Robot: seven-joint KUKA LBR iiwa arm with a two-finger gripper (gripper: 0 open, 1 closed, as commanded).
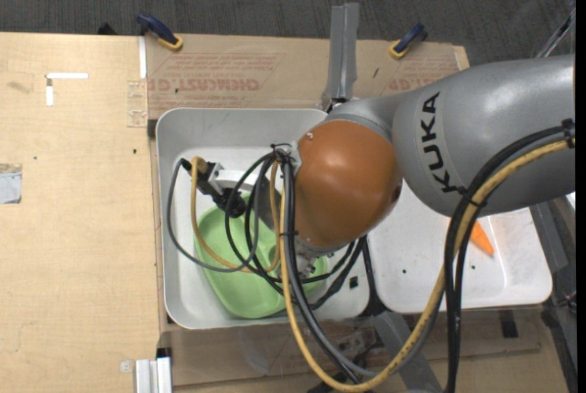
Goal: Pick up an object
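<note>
- the left bin [169, 226] is a shallow white tray, and every place below is given from it.
- the arm [494, 139], grey and marked kuka, reaches over the left bin from its right side and covers the bin's right wall.
- the arm's orange band [346, 182] hangs above the right half of the left bin.
- the gripper [309, 265] sits under the orange band, low inside the left bin near its front right corner; the band and cables cover most of it, so i cannot tell whether it is open, closed or holding anything.
- a pale green object [240, 286], the thing to pick up, lies on the floor of the left bin towards its front wall, partly beneath the orange band.
- black and yellow cables [240, 226] loop from the arm across the middle of the left bin, passing over the green object.
- the right bin [430, 286] stands just beside the left bin, on its right.
- a small orange object [482, 239] lies in the right bin, well apart from the left bin.
- a sheet of printed cardboard [220, 75] lies just behind the left bin's back wall.
- two clamps, one [160, 31] and another [407, 39], sit at the cardboard's far edge, behind the left bin.
</note>
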